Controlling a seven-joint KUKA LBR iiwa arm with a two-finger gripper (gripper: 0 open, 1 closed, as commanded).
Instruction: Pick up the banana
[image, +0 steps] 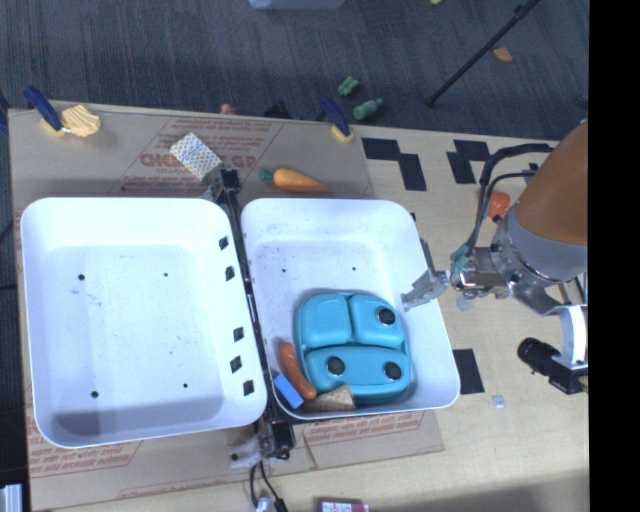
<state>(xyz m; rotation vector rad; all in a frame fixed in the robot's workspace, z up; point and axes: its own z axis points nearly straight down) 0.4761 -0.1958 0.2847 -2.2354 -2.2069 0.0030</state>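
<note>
Table covered in printed cardboard, bearing two white bins, left bin and right bin, side by side; a carrot lies behind them.

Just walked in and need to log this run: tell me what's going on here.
A grey arm reaches in from the right, its hand at the right bin's right rim and holding nothing. In that bin lie a blue tray, a small carrot-like piece and a blue block near its front. I can't make out a banana, so none is picked up.
</note>
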